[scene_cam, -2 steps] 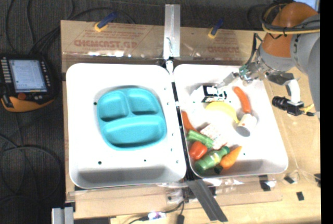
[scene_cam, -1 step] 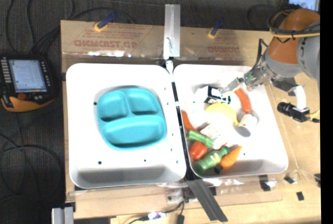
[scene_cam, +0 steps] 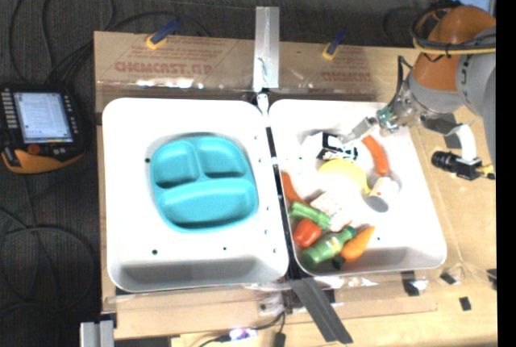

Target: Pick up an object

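Dark carpet surrounds a cardboard-topped bench bearing two white bins; the gripper (scene_cam: 343,137) is seen low in the right bin (scene_cam: 419,208), its grasp impossible to tell; a yellow banana (scene_cam: 343,170) lies just near of it; reaching is judged underway; descent and closing are called for.

The grey arm (scene_cam: 451,79) reaches in from the right, over the upper right corner of the right bin (scene_cam: 427,244). Its orange band sits high, beyond that corner, with the grey wrist below it slanting down and leftward across the bin's rim. The tool (scene_cam: 348,133) stretches on from the wrist as a thin pale shaft, tilted, its tip low over the bin's upper middle. The fingers are too small to make out.
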